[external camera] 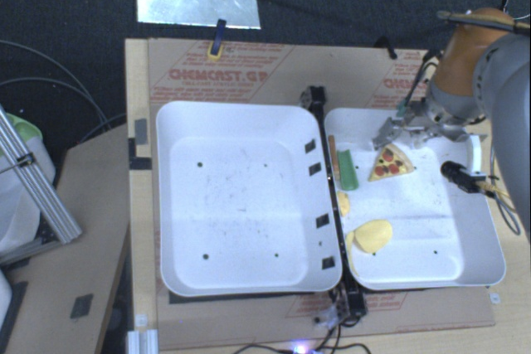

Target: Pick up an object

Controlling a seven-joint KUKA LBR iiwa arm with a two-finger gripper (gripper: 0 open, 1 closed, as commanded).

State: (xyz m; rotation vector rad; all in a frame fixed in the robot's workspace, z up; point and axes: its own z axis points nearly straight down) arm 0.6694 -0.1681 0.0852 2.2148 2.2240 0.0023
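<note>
Two shallow white bins sit side by side on the counter (274,66), which is covered with printed cardboard. Within the right bin (465,261), a toy pizza slice (390,164) lies toward twelve o'clock, a green stick-shaped piece (346,168) lies at about nine o'clock against the inner wall, and a yellow lump (373,235) rests near seven o'clock. At the far edge of that bin the grey arm (489,70) with its orange band reaches in from three o'clock, and its hand (397,131) hangs just above the pizza slice, at the slice's twelve o'clock. Whether the hand is spread or closed cannot be told. The left bin (170,203) lies at nine o'clock of the right one.
</note>
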